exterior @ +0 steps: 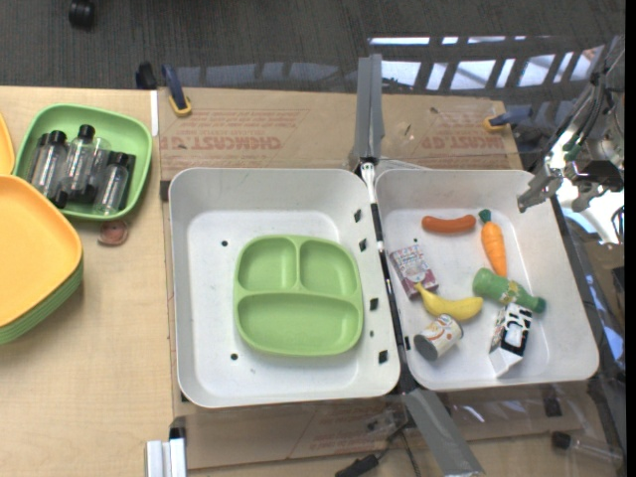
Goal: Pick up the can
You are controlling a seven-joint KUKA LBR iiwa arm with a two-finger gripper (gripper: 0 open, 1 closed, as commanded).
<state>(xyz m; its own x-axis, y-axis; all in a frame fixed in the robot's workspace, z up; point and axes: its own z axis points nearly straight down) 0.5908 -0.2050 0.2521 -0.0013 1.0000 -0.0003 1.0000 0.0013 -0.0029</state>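
Across the worktop (pixel 89 405), two shallow white bins are set side by side, presumably so stuff can get moved from one to the other. The left bin (pixel 199 207) is taken up by one green divided plate (pixel 298 296), laid flat in the middle with three compartments, nothing in any of them.

The right bin (pixel 566 306) is where all the loose bits are scattered, kind of dumped rather than arranged. Counted up: one sausage (pixel 449 224) near the top, one carrot (pixel 494 247) just right of it, one green bottle-ish thing (pixel 505 290) lower down, one banana (pixel 449 304) in the middle, one small pink packet (pixel 411 269) touching the banana's upper end, one black and white carton (pixel 512 331) toward the lower right, and one can (pixel 438 337). The can is lying tipped on its side at the lower middle of the frame, right below the banana and pretty much touching it, so a clean grab looks a bit crowded.

At the upper right, the hand (pixel 545 189) is parked over the bin's far corner, well apart from the can. Whether it's open or closed can't be told, and nothing is seen gripped.

Off at the upper left, a stack of orange plates (pixel 35 256) and one green tray (pixel 84 162) of four little bottles are kept out of the way.
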